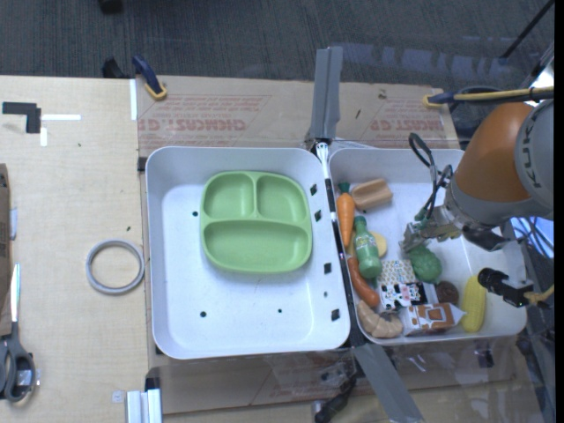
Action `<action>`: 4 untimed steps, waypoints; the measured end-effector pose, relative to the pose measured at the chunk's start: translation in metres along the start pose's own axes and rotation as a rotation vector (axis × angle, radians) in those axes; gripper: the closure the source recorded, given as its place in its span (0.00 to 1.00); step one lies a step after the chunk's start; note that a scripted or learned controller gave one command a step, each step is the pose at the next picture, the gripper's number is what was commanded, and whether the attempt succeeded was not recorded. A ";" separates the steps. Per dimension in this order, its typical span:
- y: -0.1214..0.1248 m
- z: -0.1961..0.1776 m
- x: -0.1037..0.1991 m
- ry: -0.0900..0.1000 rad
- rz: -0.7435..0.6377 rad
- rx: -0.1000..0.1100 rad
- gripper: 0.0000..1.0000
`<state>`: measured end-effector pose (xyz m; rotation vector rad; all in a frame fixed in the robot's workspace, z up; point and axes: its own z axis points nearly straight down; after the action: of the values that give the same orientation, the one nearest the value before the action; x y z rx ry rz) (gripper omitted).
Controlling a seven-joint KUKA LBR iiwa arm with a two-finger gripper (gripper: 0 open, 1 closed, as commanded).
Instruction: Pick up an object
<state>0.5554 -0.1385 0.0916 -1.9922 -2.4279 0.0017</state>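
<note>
My gripper hangs low in the right bin, just above a green round object. Left of it lie a green bottle, an orange carrot, a tan bread roll and a yellow piece. Nearer the front sit a black-and-white patterned packet, a small orange box, a brown round item, a croissant, a red-orange sausage shape and a yellow corn cob. Nothing shows between the gripper's tips.
The left bin holds a green divided plate. On the bench to the left lie a roll of tape and scissors. The arm's orange band overhangs the right bin's far right side.
</note>
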 end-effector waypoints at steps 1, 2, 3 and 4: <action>-0.051 0.000 -0.012 0.000 -0.012 -0.001 0.00; -0.028 -0.103 -0.034 -0.002 0.014 -0.002 0.00; -0.066 -0.004 0.005 -0.001 0.116 -0.004 0.00; -0.066 -0.004 0.005 -0.001 0.117 -0.003 0.00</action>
<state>0.4894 -0.1469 0.0956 -2.1323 -2.3091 -0.0008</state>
